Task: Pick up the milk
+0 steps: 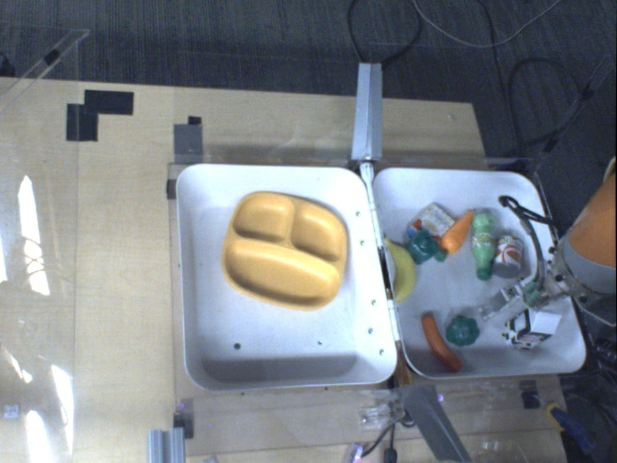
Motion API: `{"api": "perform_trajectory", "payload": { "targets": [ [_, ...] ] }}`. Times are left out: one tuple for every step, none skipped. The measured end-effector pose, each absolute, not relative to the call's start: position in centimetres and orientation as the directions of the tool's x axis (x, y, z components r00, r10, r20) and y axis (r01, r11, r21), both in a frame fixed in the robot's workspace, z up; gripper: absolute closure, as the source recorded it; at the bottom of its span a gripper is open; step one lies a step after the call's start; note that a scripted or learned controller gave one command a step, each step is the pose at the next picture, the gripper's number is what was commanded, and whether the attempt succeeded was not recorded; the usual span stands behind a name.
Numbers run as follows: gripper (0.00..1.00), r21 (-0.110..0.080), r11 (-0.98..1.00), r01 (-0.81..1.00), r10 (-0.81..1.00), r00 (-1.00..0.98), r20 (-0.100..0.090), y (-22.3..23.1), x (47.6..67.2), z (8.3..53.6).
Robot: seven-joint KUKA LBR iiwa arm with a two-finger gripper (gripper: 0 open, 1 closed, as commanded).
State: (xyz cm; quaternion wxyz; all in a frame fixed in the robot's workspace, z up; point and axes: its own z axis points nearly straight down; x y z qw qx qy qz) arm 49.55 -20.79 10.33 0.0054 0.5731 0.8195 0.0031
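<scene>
Bright even light, soft focus, glare streaks on the bench (58,287).

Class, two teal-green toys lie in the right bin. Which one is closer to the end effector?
The round teal toy beside the sausage, low in the right bin; the other teal toy sits farther from the end effector, by the banana.
</scene>
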Motion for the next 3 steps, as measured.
{"api": "perform_trajectory", "payload": {
  "targets": [
    [0.00,0.009,0.476,0.879,0.879,-0.476,-0.007,-20.7,49.2,8.8],
    [0.00,0.001,0.304,0.953,0.953,-0.304,-0.001,-20.6,49.6,11.3],
    [0.00,0.008,0.621,0.784,0.784,-0.621,-0.008,-20.7,49.2,8.7]
  ]
}}
